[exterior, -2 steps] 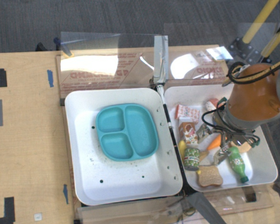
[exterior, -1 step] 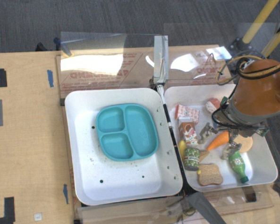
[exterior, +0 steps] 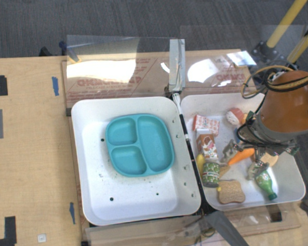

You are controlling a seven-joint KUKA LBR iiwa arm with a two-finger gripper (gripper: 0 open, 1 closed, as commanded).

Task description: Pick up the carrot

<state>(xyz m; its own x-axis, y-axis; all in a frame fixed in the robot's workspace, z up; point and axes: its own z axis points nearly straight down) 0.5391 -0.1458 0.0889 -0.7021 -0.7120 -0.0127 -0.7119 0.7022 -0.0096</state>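
Note:
The carrot [exterior: 241, 155], small and orange, lies in the right bin [exterior: 293, 192] near its middle. My gripper [exterior: 243, 159] hangs low over it, under the arm's orange band [exterior: 289, 102]. One metal finger [exterior: 229, 150] stands to the carrot's upper left and the other finger [exterior: 257, 167] to its lower right. The fingers are open and straddle the carrot, which still rests among the other items. Whether the pads touch it is unclear.
Around the carrot lie a red-white packet [exterior: 206, 124], a brown packet [exterior: 208, 145], a green can [exterior: 210, 173], a bread slice [exterior: 231, 192], a green bottle [exterior: 265, 184] and a peach-coloured piece [exterior: 235, 116]. The left bin [exterior: 89, 176] holds a teal divided plate [exterior: 140, 145].

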